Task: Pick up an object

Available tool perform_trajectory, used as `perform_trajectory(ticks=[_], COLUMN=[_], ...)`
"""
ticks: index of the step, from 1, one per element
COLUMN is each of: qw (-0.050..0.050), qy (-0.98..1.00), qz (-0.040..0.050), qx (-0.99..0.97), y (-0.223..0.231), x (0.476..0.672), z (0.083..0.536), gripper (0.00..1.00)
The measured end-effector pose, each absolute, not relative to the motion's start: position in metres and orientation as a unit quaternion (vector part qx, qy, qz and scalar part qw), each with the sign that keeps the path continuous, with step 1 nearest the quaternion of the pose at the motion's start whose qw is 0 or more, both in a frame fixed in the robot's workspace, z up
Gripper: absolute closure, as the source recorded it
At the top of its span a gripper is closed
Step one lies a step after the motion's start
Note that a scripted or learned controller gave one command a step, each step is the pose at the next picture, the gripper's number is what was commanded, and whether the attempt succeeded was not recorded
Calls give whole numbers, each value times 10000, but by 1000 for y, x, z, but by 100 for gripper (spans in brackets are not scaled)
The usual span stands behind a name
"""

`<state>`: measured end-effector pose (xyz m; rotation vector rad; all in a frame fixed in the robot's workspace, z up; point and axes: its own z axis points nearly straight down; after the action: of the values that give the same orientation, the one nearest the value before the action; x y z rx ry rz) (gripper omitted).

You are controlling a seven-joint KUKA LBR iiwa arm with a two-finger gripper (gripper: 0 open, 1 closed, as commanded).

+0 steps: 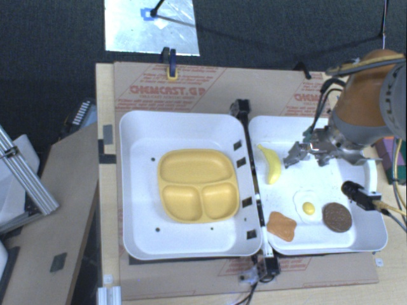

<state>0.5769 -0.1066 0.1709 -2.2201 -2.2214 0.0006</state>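
While the pincer (307, 152) hangs spread and bare over the right bin (362, 237), the banana (271, 162) lies just beside it.

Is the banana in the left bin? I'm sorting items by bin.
No, the banana lies in the right bin, beside the fried egg.

Even, bright overhead light, glare on the white bins (191, 122), soft shadows, slightly grainy focus.

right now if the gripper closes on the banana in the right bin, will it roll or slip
The banana looks like smooth moulded plastic, so probably light, stiff and a bit slippery. Its curve lies flat on the right bin floor, so it would likelier pivot than roll.
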Motion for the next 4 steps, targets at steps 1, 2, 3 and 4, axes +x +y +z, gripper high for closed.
perform_trajectory(ticks=[1, 2, 3, 4], qw=[4, -10, -26, -31], qy=[-7074, -7074, -7084, -7085], qz=[2, -4, -17, -19], qx=[-7068, -7068, -7058, -7057], y=[-103, -104, -104, -108], x=[568, 569, 571, 572], z=[116, 128, 192, 256], gripper=[0, 100, 100, 100])
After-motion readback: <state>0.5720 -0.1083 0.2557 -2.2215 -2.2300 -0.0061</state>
